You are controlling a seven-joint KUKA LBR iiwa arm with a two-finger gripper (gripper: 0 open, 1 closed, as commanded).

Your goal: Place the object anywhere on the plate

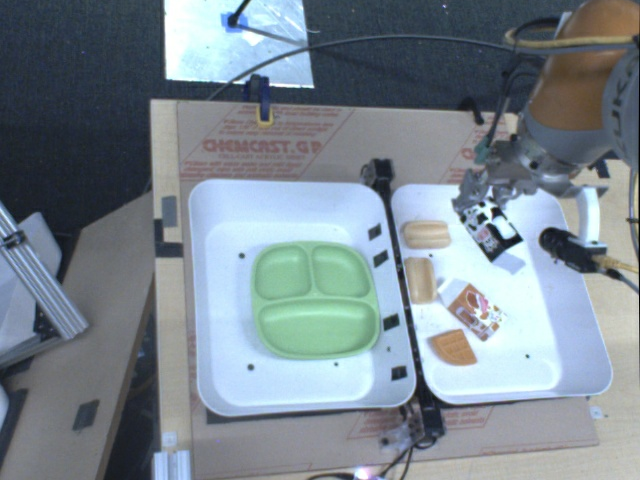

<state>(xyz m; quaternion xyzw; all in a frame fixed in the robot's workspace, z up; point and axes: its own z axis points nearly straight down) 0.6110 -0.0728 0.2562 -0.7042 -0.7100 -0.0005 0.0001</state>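
A green plate (316, 300) with three compartments lies in the left bin (220, 228). The right bin (560, 338) holds a tan bread roll (426, 234), a tan oblong piece (421, 279), a colourful snack packet (476, 310) and an orange wedge (454, 348). My gripper (489, 224) hangs low over the upper part of the right bin, just right of the bread roll and above the packet. I see nothing held in it.
A black divider with clips (392, 258) runs between the two bins. A black cylindrical part (566, 247) juts over the right bin's right side. Cables arc above the bench, and a metal rail (40, 278) stands at far left.
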